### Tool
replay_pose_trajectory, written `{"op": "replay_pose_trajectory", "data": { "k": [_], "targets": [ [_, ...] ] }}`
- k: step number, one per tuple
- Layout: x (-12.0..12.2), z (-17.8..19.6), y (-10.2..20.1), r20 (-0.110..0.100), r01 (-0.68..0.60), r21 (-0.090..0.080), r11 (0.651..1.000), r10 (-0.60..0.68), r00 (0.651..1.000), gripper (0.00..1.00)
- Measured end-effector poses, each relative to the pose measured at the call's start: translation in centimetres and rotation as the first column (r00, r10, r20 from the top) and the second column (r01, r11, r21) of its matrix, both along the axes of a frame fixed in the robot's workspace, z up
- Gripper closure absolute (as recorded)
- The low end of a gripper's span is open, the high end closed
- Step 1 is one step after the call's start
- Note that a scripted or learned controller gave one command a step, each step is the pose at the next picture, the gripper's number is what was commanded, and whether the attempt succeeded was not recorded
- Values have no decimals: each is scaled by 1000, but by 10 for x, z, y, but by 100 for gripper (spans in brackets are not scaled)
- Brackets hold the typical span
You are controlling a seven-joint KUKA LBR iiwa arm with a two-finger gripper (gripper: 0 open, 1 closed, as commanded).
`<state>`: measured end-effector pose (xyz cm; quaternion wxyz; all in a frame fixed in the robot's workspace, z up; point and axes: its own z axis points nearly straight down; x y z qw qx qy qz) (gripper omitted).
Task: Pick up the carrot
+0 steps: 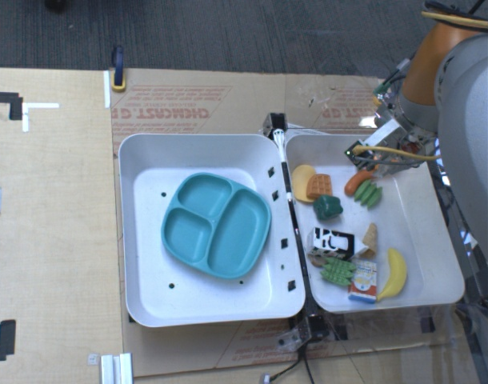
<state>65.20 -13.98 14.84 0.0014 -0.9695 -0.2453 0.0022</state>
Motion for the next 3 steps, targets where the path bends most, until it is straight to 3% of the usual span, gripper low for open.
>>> {"op": "replay_pose_trajectory", "data": {
  "k": [1,2,3],
  "targets": [
    [0,0,0,0,-1,-1,1000,1,1000,0],
    [-76,-56,35,-3,-63,1,998,63,998,0],
    [-40,-57,43,1,82,-1,997,-82,997,0]
  ]
}}
